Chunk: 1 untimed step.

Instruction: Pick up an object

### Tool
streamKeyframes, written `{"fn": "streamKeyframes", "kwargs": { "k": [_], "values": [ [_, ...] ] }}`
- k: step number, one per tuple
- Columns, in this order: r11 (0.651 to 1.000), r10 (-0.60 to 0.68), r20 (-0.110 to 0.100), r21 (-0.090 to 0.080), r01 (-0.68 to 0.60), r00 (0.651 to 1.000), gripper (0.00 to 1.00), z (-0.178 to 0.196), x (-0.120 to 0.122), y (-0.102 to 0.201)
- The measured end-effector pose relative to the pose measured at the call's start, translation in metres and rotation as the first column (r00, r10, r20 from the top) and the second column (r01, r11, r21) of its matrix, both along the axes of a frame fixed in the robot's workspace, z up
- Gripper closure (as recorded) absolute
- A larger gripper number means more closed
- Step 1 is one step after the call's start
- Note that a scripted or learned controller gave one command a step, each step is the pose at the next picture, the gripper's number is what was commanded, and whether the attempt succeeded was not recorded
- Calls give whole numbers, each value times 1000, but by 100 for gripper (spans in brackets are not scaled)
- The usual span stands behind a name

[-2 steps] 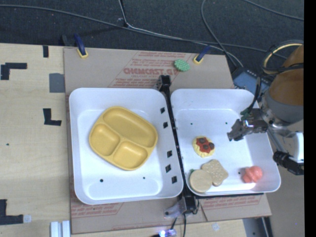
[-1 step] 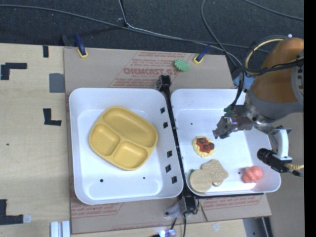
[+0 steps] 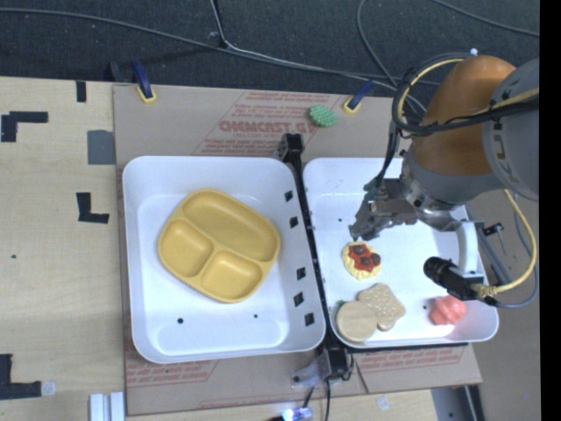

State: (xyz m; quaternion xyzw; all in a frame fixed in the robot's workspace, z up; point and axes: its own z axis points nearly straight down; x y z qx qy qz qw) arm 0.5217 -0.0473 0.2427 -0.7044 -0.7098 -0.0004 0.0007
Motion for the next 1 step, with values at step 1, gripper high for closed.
{"fn": "streamKeyframes", "kwargs": {
  "k": [1],
  "values": [
    [1000, 0, -1, 0, 0, 1000, 100, 4, 10, 53]
  ]
}}
